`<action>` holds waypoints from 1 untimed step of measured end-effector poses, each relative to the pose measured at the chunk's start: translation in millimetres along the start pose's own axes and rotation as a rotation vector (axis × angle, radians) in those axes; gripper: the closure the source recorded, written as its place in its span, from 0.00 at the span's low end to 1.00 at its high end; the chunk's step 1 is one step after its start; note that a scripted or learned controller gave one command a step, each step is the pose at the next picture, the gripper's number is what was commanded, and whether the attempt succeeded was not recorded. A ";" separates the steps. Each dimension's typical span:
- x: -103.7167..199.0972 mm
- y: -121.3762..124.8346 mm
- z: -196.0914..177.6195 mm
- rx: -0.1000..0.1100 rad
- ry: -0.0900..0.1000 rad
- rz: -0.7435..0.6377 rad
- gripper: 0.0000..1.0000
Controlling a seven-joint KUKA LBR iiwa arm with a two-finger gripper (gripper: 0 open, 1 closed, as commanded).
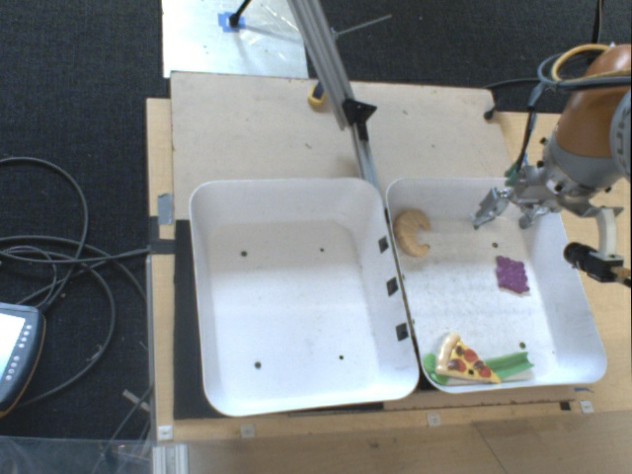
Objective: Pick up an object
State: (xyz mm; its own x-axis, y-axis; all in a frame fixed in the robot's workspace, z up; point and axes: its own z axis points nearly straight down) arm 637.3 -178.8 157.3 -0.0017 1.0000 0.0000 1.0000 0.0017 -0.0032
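Note:
My gripper (509, 211) hangs over the back of the right bin (583, 309), its two fingers spread apart with nothing between them. A tan croissant (412, 232) lies at the bin's back left, well to the left of the gripper. A purple grape bunch (512, 275) rests below the gripper toward the front. A pizza slice (464, 361) and a green pea pod (506, 365) lie at the bin's front edge.
The left bin (286, 304) stands beside the right one, their rims touching. A slanted metal pole (326, 47) crosses the back of the bench and ends near the bins' shared corner. Cables and a pendant (15, 349) lie on the floor at left.

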 end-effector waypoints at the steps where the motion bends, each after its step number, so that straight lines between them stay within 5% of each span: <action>1: 9.5 -0.4 57.3 0.001 0.001 -0.003 0.00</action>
State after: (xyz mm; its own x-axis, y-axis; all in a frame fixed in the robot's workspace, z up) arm 636.7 -169.3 100.0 -0.0043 1.0000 0.0011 1.0000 0.0043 -0.0039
